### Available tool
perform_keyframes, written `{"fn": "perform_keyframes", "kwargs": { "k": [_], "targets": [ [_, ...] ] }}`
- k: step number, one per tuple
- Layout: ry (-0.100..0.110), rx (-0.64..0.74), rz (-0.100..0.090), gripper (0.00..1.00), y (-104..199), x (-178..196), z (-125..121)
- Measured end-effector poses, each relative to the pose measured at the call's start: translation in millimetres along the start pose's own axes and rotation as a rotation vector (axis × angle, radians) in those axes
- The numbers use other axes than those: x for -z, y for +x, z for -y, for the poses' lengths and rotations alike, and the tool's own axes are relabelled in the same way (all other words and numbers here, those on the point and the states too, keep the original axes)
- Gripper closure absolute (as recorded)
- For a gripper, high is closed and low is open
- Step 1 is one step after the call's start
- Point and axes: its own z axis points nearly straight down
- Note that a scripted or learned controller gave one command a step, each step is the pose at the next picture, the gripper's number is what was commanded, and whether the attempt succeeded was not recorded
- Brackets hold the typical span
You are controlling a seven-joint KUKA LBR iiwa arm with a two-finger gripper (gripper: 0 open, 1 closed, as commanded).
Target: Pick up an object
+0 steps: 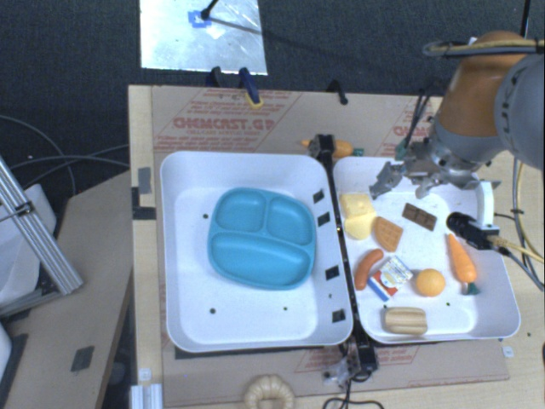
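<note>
While the arm (490,92) reaches in from the right, its gripper (399,187) hovers over the far part of the right bin (498,318). The fingers (383,180) are released: they stand apart and nothing is between them.

All the things that can be picked lie on the floor of this right bin. Closest to the gripper is a brown bar (419,217), on the gripper's near side and not touching the fingers. A yellow block (358,214) sits by the bin's left wall, and an orange cracker (387,233) lies just beside it. Nearer to the camera there is a red sausage (369,267), lying at a slant, with a small packet (393,275) just beside it. An orange fruit (430,282) is near the packet, and a carrot (461,261) lies at the right. A bread roll (404,319) rests by the near wall.

The left bin (183,254) holds a blue plate (260,237) with three compartments. Both bins stand side by side on the desk (204,122).
</note>
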Motion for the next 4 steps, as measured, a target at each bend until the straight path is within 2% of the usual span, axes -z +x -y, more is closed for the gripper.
{"fn": "perform_keyframes", "kwargs": {
  "k": [1,2,3,4],
  "targets": [
    [0.004,-0.003,0.0,0.0,-9,-47,2],
    [0.004,-0.002,-0.001,0.0,-10,-97,-8],
    [0.001,-0.002,0.0,0.0,-10,-108,-8],
    [-0.004,-0.003,-0.001,1.0,-10,-96,-10]
  ]
}}
